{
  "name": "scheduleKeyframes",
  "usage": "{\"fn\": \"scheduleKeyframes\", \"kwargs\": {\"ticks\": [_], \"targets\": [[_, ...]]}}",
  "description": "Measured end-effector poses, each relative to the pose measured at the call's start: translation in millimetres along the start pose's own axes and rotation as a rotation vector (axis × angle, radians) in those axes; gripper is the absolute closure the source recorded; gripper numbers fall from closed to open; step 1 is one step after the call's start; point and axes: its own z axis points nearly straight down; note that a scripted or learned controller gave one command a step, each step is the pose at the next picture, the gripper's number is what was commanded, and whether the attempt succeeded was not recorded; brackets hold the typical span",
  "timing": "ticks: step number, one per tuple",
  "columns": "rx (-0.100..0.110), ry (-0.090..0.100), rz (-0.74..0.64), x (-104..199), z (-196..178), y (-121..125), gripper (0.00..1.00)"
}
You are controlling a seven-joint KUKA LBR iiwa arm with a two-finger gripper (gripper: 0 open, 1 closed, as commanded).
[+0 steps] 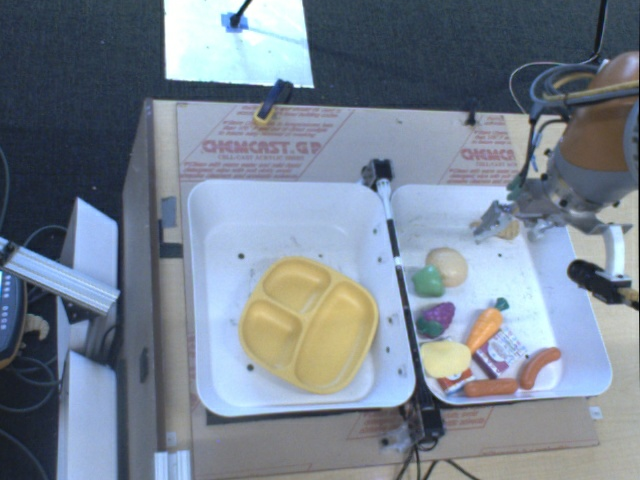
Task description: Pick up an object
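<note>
**Inspector A:** Camera view. Dark carpet behind the surface (pixel 300 133), which is lined with printed cardboard. A white sheet (pixel 238 28) lies on the floor beyond it. Two white bins sit side by side: the left bin (pixel 215 228) and the right bin (pixel 570 298).

**Inspector B:** Contents of the left bin?

**Inspector A:** One yellow divided plate (pixel 308 323), lying flat, towards the near side.

**Inspector B:** And the right bin?

**Inspector A:** Toy food, grouped in the near half. A beige round piece (pixel 447 265) touches a green piece (pixel 428 282) just below it. A purple piece (pixel 437 318) lies nearer still, then a yellow piece (pixel 445 357) by the dividing wall. A carrot (pixel 485 326) has its long axis on a diagonal, green top pointing up and right, tip down and left. A red-and-white packet (pixel 502 352) sits beside it. One sausage (pixel 541 366) slants up to the right; another sausage (pixel 490 388) lies nearly level along the near wall.

**Inspector B:** The arm?

**Inspector A:** The gripper (pixel 510 223) is at the far right corner of the right bin, low over the floor of the bin. A small pale object (pixel 511 230) lies at its fingers; whether it is between them I cannot tell, nor whether they are wide or narrow.

**Inspector B:** Obstructions?

**Inspector A:** The toy cluster is well apart from the gripper. The bin's far wall is near.
</note>
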Motion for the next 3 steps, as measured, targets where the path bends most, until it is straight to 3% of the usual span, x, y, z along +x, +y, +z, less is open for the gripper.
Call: {"fn": "scheduleKeyframes", "kwargs": {"ticks": [1, 2, 3], "targets": [[-0.001, -0.002, 0.002, 54, 64, -40, 0.0], [0.001, -0.001, 0.003, -3, 102, -54, 0.0], [0.0, 0.0, 0.003, 13, 101, -93, 0.0]]}}
